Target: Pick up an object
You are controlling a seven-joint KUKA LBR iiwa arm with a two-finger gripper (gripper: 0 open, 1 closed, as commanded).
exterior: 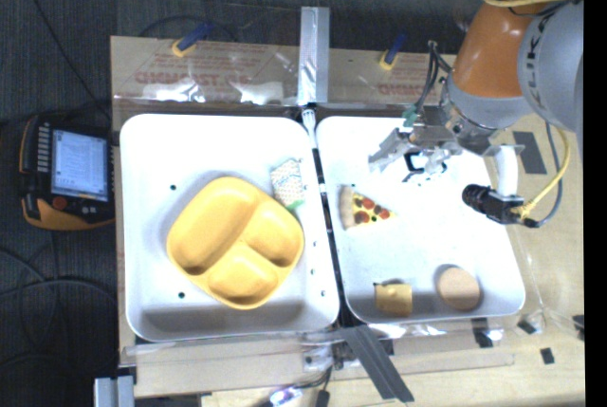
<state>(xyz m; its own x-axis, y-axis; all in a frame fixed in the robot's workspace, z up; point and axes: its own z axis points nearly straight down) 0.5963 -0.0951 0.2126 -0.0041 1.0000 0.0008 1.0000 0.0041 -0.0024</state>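
Observation:
My gripper hangs over the far part of the right bin, with nothing between its fingers that I can see. A toy pizza slice lies near that bin's left wall, a little below and left of the gripper. At the bin's front edge sit a small tan block and a round brownish bun. In the left bin rests a yellow divided plate, with a small white and green packet at its upper right.
A metal divider runs between the two bins. A handheld pendant with a screen lies left of the bench. Cables and a black fitting hang from the arm over the right bin's right side.

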